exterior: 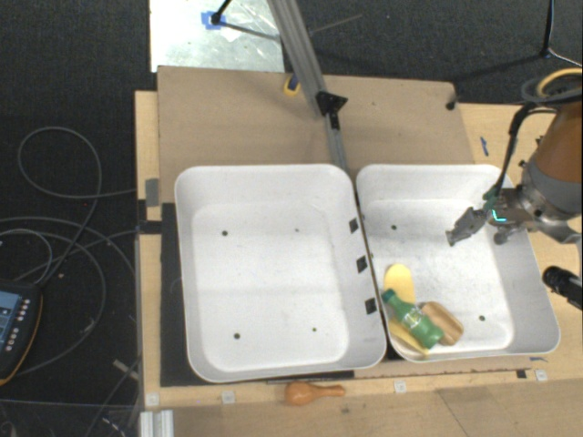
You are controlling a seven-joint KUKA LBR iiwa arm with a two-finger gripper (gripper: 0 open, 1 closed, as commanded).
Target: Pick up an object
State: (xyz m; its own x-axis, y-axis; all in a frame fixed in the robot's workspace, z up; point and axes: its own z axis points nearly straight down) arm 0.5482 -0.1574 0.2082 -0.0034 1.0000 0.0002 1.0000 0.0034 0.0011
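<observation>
Nearest, on the table (273,107) edge outside the bins, I see a small orange-brown pear-shaped thing (314,391), out of play. Next, in the right bin's (524,285) near left corner, three things huddle touching: a green bottle (414,319) lying on its side across a yellow banana-like piece (401,285), with a tan block (446,321) just right. I judge the bottle light, stiff and slick; I'd take it across its round body, mid-length, wary of it rolling. Farther back the pincer (475,226) hangs over the bin, well apart from them, holding nothing; whether its tips are apart I cannot tell
</observation>
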